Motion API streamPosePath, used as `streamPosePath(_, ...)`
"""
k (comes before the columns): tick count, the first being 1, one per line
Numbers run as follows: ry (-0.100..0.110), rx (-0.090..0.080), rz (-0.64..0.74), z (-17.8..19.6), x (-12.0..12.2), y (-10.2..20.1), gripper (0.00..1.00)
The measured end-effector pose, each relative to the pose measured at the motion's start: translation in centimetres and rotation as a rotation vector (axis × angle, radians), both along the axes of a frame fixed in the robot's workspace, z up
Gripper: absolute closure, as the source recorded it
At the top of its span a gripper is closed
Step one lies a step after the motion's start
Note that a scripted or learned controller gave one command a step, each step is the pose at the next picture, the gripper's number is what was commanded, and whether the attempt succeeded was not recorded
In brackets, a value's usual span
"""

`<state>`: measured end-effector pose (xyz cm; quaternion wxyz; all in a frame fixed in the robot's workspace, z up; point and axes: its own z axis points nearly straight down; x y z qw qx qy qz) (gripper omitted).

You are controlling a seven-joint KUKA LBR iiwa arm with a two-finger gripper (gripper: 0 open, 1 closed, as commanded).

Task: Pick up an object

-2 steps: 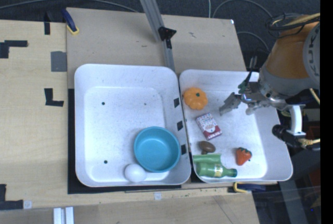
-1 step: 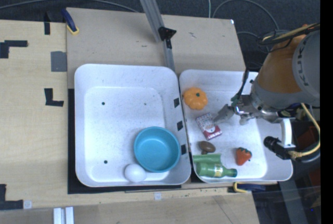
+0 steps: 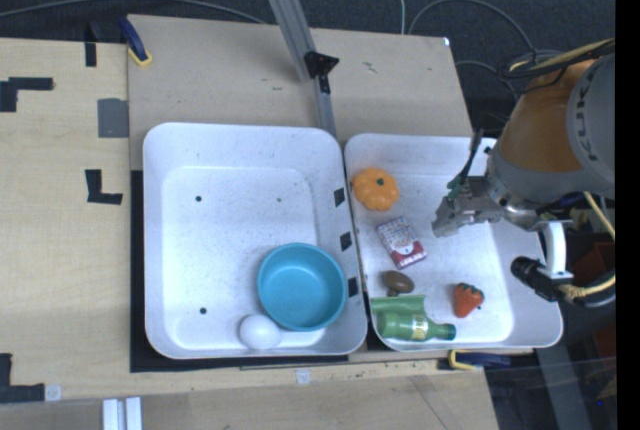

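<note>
Bins side by side: the right bin (image 3: 500,150) holds the pincer (image 3: 447,219), poised above its floor, whether released or clenched impossible to tell. Left of it lies the red-and-white packet (image 3: 400,241), the nearest thing, long axis slanting. The green bottle (image 3: 408,323) lies below, the orange pumpkin (image 3: 375,188) up-left, the strawberry (image 3: 467,298) just beneath.

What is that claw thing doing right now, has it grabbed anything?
End effector: over the right bin, nothing seen between its fingers; open or closed cannot be told from this angle.
</note>
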<state>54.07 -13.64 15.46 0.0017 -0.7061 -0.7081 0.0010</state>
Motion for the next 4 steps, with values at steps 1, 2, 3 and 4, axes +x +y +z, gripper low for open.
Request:
streamPosePath(1,-0.008,-0.002,-0.002,6.2,-0.2,-0.3,1.00)
streamPosePath(2,-0.004,-0.001,-0.001,7.0,-0.2,-0.2,1.00)
streamPosePath(3,-0.002,0.000,0.003,6.2,1.7,4.1,1.00)
streamPosePath(4,-0.002,0.001,0.005,5.7,4.1,9.7,1.00)
